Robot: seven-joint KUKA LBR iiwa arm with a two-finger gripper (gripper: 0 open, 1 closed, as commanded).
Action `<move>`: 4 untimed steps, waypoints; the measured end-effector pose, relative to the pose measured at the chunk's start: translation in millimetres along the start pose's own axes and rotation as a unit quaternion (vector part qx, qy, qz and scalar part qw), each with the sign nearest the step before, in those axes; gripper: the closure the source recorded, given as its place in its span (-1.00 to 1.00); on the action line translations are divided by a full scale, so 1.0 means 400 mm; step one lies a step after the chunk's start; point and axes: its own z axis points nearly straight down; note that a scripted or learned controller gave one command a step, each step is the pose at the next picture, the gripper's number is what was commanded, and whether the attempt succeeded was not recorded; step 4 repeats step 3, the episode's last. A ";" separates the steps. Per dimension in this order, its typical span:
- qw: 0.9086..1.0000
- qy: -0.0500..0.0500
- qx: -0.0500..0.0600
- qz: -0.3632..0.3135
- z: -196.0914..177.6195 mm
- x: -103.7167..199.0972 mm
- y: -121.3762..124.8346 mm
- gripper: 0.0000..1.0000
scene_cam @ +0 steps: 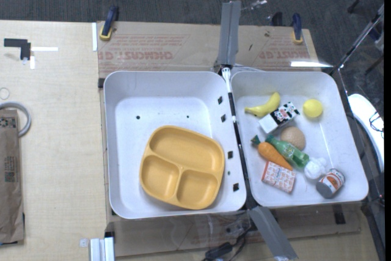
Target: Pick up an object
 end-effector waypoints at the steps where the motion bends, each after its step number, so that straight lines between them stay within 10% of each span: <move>1: 0.973 0.001 0.000 -0.231 0.000 0.038 -0.011 1.00; 2: 0.916 0.001 0.000 -0.401 0.001 0.062 0.004 1.00; 3: 0.916 -0.001 0.000 -0.402 0.077 -0.030 0.158 1.00; 4: 0.916 -0.001 0.000 -0.402 0.077 -0.030 0.158 1.00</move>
